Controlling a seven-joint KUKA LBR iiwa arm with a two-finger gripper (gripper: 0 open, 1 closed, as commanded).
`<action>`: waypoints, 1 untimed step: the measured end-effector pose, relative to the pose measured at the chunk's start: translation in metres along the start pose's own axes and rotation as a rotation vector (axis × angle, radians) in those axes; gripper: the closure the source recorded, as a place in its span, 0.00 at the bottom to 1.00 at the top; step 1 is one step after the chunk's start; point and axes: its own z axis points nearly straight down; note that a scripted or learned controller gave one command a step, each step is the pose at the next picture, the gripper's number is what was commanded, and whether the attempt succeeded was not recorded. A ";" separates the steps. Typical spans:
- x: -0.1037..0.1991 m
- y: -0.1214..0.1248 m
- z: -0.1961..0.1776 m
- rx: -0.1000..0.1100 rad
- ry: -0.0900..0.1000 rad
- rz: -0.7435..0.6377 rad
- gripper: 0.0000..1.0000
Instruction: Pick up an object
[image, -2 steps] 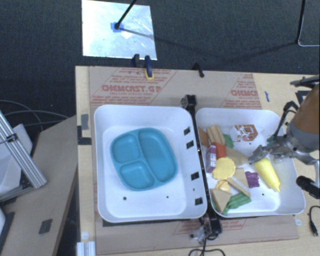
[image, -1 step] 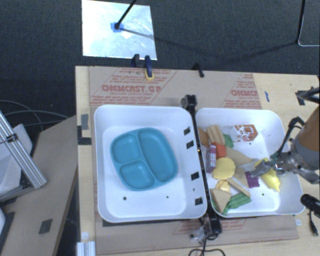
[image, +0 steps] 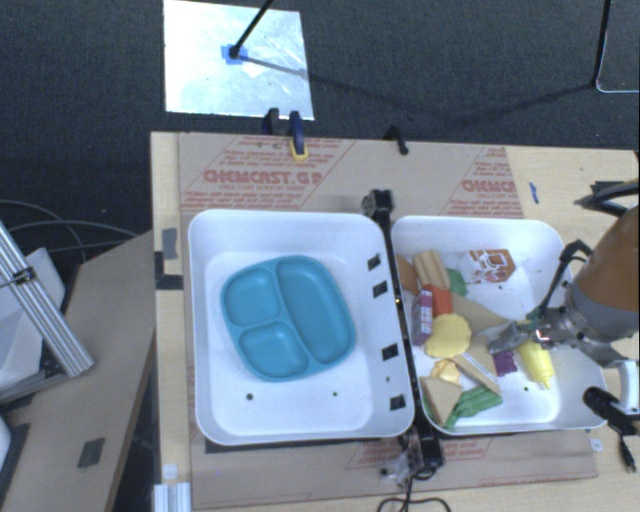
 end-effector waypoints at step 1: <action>0.001 0.002 -0.015 -0.007 0.000 -0.002 1.00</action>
